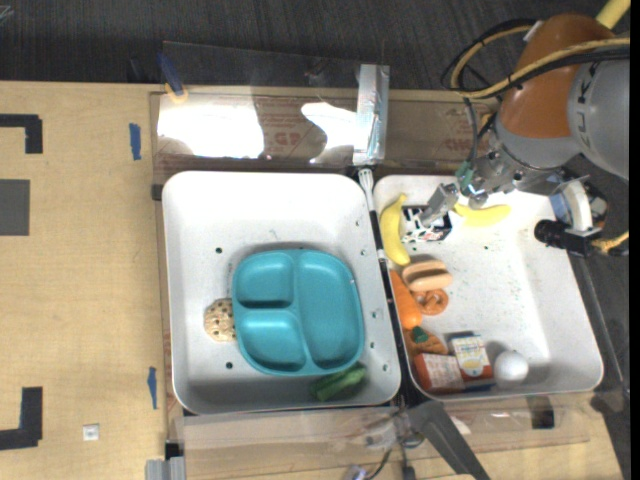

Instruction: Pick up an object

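My gripper (pixel 438 206) hangs low over the back left part of the right bin (pixel 560 298), reaching in from the upper right. Just below its tip lies a small black-and-white object (pixel 424 231). A yellow banana (pixel 391 231) rests along the bin's left wall beside that object. Another yellow piece (pixel 483 213) lies just right of the gripper. Whether anything is held cannot be seen from this angle.
Further forward in the right bin lie a bun-like toy (pixel 425 271), an orange carrot (pixel 406 306), a red box (pixel 442 370) and a white ball (pixel 512 366). The left bin (pixel 200 208) holds a teal divided plate (pixel 297 308), a cookie (pixel 218 320) and a green item (pixel 340 383).
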